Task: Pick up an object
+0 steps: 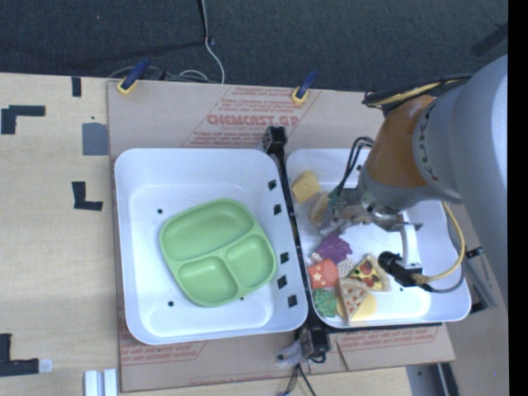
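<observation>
The right bin (437, 304) holds several toy foods: a yellow cheese block (304, 186), a tan piece (320, 210), purple grapes (334, 245), a red piece (323, 273), a green piece (325, 302) and a pizza slice (360, 285). My gripper (338, 211) reaches down into this bin from the right, low over the tan piece and just above the grapes. The wrist and its cables hide the fingertips.
The left bin (140, 176) holds a green divided plate (217, 252). A black clip divider (283, 213) joins the two bins. The arm's grey body and orange band (404, 139) cover the right bin's back right. A yellow cable (450, 271) loops over its right side.
</observation>
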